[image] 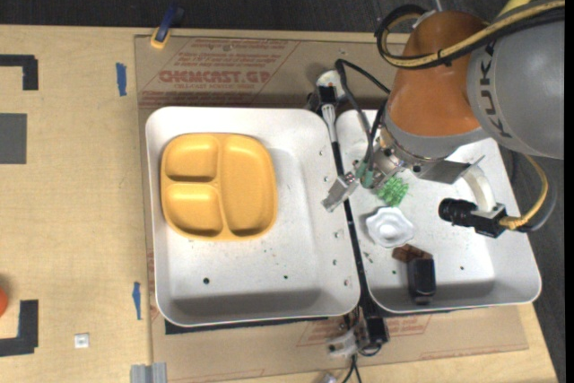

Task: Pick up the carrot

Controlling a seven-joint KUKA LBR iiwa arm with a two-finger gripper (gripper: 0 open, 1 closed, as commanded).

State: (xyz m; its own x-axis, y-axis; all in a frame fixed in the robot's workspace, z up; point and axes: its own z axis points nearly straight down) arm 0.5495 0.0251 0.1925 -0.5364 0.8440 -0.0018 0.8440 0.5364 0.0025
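Observation:
My gripper [359,179] hangs low at the left edge of the right bin [502,278], close to the wall between the two bins. The orange band of the arm covers the bin's far part. A small green leafy piece [393,189] lies right beside the gripper, partly under the wrist; I cannot tell whether it belongs to a carrot. I cannot pick out an orange carrot body in either bin.
Near the front of the right bin lie a white crumpled thing [387,226], a small brown piece [403,253] and a black block [421,276]. The left bin [179,282] holds a yellow divided plate [218,184]. A red-orange spot [3,302] shows at the far left edge.

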